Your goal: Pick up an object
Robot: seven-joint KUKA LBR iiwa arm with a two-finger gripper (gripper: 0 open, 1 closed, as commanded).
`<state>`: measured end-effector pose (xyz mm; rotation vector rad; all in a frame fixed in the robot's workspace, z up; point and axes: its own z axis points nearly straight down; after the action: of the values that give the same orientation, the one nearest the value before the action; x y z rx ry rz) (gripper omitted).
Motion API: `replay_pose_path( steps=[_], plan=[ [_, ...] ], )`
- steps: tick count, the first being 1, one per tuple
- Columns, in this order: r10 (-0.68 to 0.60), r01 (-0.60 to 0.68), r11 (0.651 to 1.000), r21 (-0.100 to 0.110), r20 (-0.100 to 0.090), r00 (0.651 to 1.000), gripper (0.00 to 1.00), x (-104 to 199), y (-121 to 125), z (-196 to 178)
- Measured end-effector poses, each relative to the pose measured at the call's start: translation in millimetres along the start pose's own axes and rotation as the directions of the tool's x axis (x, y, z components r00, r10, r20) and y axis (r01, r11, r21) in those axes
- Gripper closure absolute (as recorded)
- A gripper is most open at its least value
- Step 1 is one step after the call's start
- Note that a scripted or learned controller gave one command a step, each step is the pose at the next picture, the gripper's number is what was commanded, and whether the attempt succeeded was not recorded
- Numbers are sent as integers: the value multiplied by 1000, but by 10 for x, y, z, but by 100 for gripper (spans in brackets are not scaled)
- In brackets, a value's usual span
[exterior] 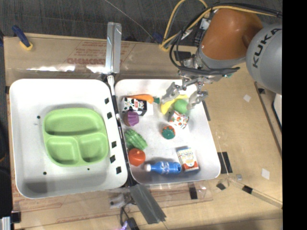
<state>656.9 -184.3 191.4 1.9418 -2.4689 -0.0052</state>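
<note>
My gripper [183,95] hangs over the far part of the right bin [206,143], its two fingers spread apart and open. Just below and between the fingers lie a yellow banana-like piece [167,107] and a green piece [181,104], touching a white cup with red spots [180,120]. I see nothing clamped between the fingers. Other items in the right bin are a black-and-white carton [134,104], an orange carrot [144,98], a purple piece [132,119], a green ridged vegetable [135,139], a red tomato [136,156], a blue bottle [163,167], an orange box [188,158] and a small green-and-red ball [168,132].
The left bin [24,99] holds a green divided plate [75,137]. A metal bar [113,47] stands along the divider between the bins. Yellow and black cables [180,23] loop behind the wrist, beyond the far rim.
</note>
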Motion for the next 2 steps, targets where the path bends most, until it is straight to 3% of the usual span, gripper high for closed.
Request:
replay_pose_path(
  steps=[1, 2],
  plan=[
    [89, -89, 996, 0, 0, 996, 0, 454, 796, 997],
    [23, -23, 1000, 7, 0, 1000, 0, 425, 756, 985]
  ],
)
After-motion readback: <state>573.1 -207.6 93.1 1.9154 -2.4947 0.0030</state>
